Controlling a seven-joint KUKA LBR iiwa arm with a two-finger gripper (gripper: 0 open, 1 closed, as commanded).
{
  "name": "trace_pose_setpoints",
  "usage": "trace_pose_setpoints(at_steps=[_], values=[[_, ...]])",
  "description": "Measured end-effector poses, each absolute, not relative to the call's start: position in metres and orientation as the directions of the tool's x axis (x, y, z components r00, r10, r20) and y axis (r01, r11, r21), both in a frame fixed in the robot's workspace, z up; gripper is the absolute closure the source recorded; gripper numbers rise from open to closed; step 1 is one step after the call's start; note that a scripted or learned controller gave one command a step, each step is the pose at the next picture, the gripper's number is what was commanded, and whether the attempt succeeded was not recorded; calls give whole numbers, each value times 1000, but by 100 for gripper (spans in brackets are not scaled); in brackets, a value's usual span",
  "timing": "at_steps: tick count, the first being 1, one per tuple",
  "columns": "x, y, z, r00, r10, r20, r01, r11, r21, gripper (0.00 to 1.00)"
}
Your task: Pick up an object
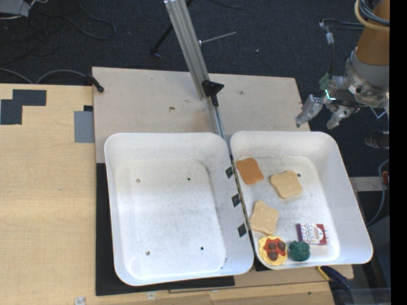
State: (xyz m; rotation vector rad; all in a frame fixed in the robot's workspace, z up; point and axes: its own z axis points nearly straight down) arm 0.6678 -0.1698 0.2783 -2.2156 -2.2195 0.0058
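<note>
The left bin (127, 170) offers a wide bare floor. In the right bin (331, 146), the far right corner stays free; toast pieces (285, 184), a red packet (312, 234) and a green ball (299, 251) crowd the rest.

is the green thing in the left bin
No, the green thing lies in the right bin, near its front edge beside the small red packet.
</note>
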Motion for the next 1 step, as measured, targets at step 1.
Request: trace_pose_setpoints(at_steps=[1], values=[[669,-169,281,-5,1000,0,1000,5,-3,0]])
